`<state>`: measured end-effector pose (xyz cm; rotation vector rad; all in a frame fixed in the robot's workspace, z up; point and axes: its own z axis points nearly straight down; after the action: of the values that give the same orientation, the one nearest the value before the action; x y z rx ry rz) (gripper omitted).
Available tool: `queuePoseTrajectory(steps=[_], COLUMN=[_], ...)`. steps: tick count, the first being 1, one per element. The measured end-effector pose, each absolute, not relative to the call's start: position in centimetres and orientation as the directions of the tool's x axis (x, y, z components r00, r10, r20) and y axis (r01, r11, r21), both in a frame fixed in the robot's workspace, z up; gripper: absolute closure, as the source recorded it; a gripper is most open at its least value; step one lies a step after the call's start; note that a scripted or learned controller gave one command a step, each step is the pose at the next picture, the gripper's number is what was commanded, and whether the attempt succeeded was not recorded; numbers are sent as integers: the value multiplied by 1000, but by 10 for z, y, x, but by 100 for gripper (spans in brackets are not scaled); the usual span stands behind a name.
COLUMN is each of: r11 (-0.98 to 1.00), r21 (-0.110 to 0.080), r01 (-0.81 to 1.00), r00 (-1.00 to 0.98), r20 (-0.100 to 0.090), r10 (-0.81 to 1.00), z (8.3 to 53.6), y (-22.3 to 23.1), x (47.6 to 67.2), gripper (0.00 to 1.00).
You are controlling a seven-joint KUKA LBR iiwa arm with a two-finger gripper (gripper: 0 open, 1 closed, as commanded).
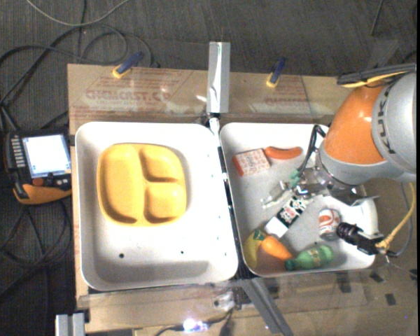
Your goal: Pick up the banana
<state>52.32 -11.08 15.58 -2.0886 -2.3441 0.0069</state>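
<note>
The banana (253,241) lies at the front left of the right bin (231,180). Just its yellow end shows, because an orange carrot (274,248) lies over part of it. My gripper (285,192) hangs low over the middle of the right bin, behind and a little right of the banana and apart from it. A black-and-white tube (287,215) lies between the gripper and the banana. Nothing can be seen held in the gripper.
A red-and-white box (250,162) and an orange sausage (283,152) lie at the back of the right bin. A small can (327,222) and a green bottle (312,257) sit front right. The left bin (154,261) holds a yellow compartment tray (143,183).
</note>
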Motion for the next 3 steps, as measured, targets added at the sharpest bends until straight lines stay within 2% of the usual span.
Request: queuePoseTrajectory(steps=[1,2,3], r11=[-132,16,33], r21=[-3,-4,-4], r01=[991,1000,999], r00=[132,-16,-33], r20=[-3,-4,-1], r10=[991,1000,999], z=[219,191,182], y=[-82,-80,-1], x=[539,572,550], gripper=[0,0,0])
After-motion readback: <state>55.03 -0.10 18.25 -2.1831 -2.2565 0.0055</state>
